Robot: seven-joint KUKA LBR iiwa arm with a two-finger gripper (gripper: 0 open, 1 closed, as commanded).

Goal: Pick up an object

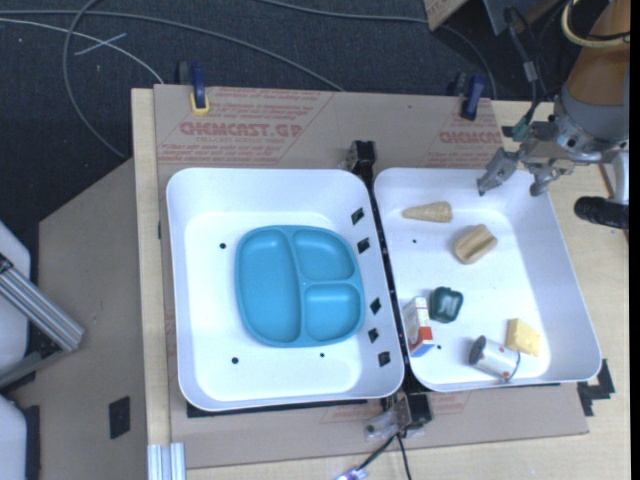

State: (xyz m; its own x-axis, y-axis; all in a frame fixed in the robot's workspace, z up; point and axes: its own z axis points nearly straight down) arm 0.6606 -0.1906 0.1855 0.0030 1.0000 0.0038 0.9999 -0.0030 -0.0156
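Observation:
The right bin (560,268) holds several small objects: a tan cone-shaped piece (427,212), a tan bread-like block (474,243), a dark teal object (445,304), a white and red box (416,326), a yellow block (522,337) and a grey cylinder (492,358). My gripper (520,176) hangs over the bin's far right corner, open, with nothing between its two spread fingers. It is behind and to the right of the cone piece and clear of all the objects.
The left bin (200,228) carries a blue divided plate (298,284). Black clips (362,156) join the bins along the middle seam. Blue clamps (199,90) hold the cardboard sheet at the back. Cables lie on the dark floor behind.

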